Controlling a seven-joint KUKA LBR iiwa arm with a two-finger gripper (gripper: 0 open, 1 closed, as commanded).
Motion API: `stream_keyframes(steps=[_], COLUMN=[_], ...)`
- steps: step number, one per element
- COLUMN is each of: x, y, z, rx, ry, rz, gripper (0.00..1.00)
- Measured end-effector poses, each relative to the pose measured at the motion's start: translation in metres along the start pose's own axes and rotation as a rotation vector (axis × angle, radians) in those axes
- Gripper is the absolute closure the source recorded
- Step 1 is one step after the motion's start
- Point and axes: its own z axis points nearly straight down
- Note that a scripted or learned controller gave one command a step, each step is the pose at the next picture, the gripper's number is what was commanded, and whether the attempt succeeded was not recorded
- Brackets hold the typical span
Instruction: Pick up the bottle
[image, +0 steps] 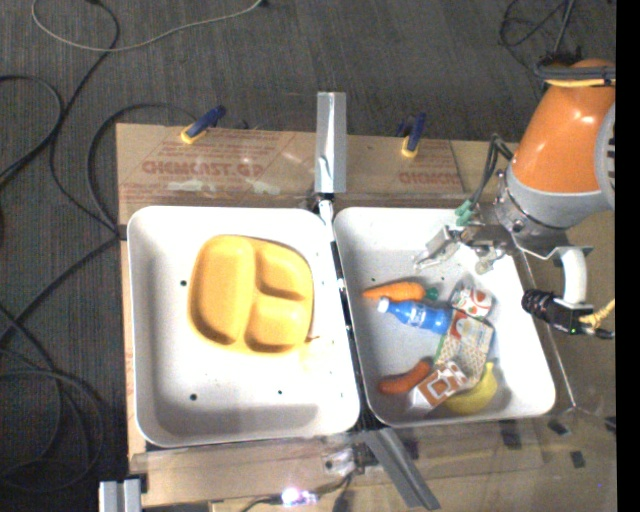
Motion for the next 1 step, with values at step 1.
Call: stream_keyframes(steps=[1], x=[-0.0492], y=[-0.0538], z=[0.0123], rx=[-0.001], ry=[-0.001], rz=[0.022], gripper=[0.00])
